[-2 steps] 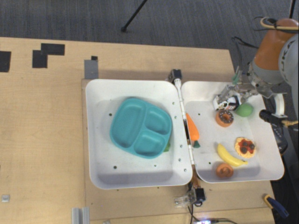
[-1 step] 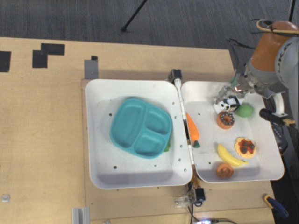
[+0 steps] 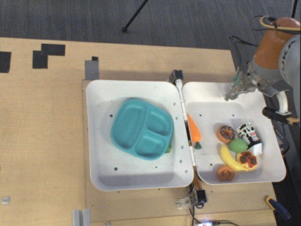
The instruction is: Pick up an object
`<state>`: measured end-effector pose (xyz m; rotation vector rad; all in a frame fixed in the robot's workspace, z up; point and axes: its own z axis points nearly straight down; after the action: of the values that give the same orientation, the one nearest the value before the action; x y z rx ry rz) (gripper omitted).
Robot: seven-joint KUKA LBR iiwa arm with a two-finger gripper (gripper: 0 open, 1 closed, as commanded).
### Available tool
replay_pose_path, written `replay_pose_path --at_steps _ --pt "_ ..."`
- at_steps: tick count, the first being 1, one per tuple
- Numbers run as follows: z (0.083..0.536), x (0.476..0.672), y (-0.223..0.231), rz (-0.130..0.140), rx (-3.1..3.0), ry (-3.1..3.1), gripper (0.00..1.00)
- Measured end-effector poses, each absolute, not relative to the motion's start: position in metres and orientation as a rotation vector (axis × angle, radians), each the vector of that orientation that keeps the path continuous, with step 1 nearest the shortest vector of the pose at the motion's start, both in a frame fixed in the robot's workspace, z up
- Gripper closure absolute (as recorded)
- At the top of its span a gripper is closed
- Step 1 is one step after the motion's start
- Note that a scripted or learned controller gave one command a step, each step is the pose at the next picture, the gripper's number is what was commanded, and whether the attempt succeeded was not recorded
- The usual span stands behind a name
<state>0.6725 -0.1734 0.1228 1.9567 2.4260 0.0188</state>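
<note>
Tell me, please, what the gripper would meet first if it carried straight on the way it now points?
Probably the bare white floor of the right bin near its far rim: the gripper points down-left there, well short of the toy food. Depth is unclear.

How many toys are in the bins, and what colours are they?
Teal: 1, divided plate
Orange: 1, carrot
Yellow: 1, banana
Green: 1, round toy
Brown: 1, donut
Black and white: 1, cow-patterned toy
Red-orange: 2, toys
Total: 8
</note>
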Motion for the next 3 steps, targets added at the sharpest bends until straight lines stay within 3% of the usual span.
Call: replay_pose_path --at_steps 1,2,3 --pt "0.122 0.672 -0.173 0.018 1.957 2.427 0.0" --pt "0.112 0.549 -0.207 0.003 1.605 2.691 0.0" --pt "0.123 0.552 -0.206 0.006 1.601 2.688 1.0"
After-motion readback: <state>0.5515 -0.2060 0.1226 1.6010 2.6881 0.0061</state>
